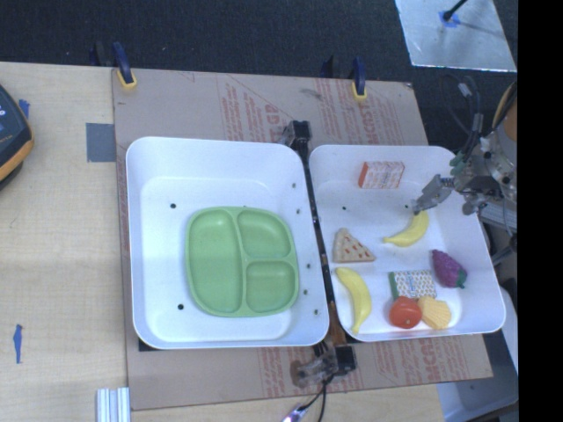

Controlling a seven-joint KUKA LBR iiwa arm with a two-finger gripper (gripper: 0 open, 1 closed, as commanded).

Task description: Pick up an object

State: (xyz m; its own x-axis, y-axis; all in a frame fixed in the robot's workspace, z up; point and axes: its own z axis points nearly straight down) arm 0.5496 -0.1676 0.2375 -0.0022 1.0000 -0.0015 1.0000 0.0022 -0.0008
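The right bin (339,170) holds several toy foods: a pink carton (381,175), a small banana (409,230), a sandwich wedge (352,248), a larger banana (354,297), a purple fruit (448,268), a patterned cracker (413,283), a red tomato (405,312) and a yellow piece (435,311). My gripper (451,198) hangs over the bin's right side, just above and right of the small banana. It is open, its two fingers are spread, and nothing is between them.
A green divided plate (241,260) lies in the left bin (149,174). The bins sit on a cardboard sheet (220,104) clamped to the bench. A dark device (10,139) sits at the far left edge.
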